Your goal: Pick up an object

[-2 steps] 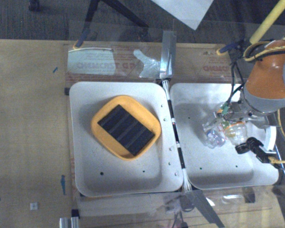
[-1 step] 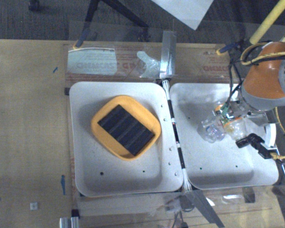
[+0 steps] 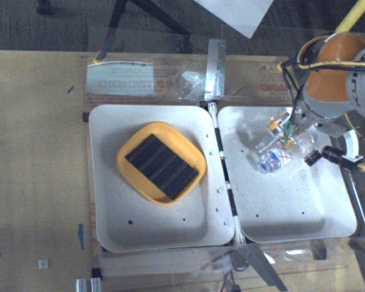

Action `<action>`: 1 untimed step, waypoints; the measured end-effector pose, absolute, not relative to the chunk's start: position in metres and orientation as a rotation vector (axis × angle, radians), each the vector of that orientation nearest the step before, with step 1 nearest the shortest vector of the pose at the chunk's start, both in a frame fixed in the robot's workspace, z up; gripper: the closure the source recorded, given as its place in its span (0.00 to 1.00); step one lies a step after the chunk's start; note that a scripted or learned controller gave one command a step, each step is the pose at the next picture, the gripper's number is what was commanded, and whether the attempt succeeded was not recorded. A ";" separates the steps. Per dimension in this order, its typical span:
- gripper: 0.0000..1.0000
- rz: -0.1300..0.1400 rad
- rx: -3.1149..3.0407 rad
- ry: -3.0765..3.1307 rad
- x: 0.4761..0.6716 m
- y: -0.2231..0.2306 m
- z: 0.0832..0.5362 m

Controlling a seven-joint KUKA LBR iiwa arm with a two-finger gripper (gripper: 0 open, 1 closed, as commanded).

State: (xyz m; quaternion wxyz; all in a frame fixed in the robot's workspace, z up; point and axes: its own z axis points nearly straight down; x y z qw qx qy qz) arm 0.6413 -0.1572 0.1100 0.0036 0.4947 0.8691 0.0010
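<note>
Wooden bench (image 3: pixel 36 163); two white bins (image 3: pixel 109 224) side by side

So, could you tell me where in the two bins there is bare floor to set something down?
The right bin is bare across its near half, below the clear plastic bottle. Its far part is crowded by the bottle and the gripper. In the left bin, the yellow tray fills the middle, leaving strips along the near wall and the left wall.
</note>
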 end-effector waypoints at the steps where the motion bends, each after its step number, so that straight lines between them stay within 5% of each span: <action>1: 0.00 0.000 1.088 2.948 0.667 -0.142 0.131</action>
